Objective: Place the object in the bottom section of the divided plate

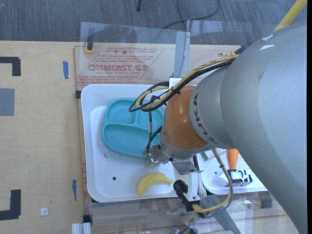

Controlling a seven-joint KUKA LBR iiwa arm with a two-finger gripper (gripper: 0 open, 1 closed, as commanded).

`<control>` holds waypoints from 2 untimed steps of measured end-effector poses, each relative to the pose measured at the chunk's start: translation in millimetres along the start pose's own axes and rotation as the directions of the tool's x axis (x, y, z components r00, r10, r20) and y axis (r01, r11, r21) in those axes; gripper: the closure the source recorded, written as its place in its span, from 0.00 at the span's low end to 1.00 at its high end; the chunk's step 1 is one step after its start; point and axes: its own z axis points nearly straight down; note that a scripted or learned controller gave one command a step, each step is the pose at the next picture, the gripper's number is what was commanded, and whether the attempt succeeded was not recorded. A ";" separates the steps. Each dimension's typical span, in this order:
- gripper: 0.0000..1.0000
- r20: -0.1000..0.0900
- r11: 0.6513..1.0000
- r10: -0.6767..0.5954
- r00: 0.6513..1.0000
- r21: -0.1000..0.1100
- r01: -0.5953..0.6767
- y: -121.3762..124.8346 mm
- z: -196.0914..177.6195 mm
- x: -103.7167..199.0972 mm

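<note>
A light blue divided plate [122,130] lies in the left white bin [95,145], its right side covered by the arm. A yellow banana [153,182] rests on the bin floor below the plate, near the bin's front edge. The arm's orange band and wrist [183,126] hang over the plate's right edge. The gripper [157,156] points down at the plate's lower right rim, just above the banana, and it is mostly hidden by the wrist. Nothing shows between it and the banana.
The right bin [219,179] holds an orange carrot-like object [233,158] and a small black and white item [239,177]. Black and yellow cables loop over the wrist. A clear panel and red-lettered board stand behind the bins.
</note>
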 end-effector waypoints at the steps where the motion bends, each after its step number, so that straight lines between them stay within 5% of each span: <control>1: 1.00 0.002 0.943 0.333 0.943 -0.001 -0.333 5.2 0.0 35.9; 2: 1.00 0.002 0.929 0.371 0.929 0.020 -0.370 48.8 -273.8 49.0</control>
